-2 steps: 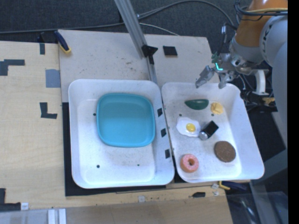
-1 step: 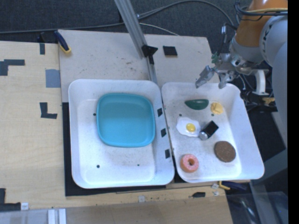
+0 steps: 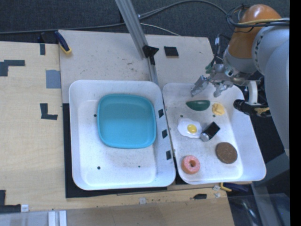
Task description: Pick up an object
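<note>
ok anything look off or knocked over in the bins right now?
Nothing stands out. The teal plate lies flat in the left bin. In the right bin, the fried egg, pink donut, brown disc, green piece and yellow piece lie apart, none spilled. The hand hovers open above the green piece.

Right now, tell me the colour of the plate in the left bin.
Teal-blue plate, plain, seen in the camera view.

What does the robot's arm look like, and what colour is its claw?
The arm is fat, rounded and pale grey, with a shiny orange band near the wrist. Thin dark cables loop over the orange part. At the end sits a small gripper made of grey metal, with two thin fingers like a little claw.
</note>
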`<action>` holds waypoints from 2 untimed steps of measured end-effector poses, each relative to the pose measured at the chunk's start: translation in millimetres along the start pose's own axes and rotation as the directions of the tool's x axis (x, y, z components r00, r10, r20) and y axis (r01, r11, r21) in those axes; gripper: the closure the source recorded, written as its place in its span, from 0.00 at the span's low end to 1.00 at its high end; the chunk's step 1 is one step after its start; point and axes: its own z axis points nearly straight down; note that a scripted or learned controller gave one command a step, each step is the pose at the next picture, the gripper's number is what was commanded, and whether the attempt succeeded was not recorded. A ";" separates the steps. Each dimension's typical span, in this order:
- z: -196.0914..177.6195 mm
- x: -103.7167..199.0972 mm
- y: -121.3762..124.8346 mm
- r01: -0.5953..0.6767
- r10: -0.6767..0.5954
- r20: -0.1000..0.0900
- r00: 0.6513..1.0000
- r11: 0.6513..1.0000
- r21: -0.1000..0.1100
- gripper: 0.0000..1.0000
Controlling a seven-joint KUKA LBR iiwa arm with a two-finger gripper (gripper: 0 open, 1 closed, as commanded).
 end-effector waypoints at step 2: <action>74.1 3.4 4.3 0.000 0.000 0.002 1.000 1.000 -0.007 0.00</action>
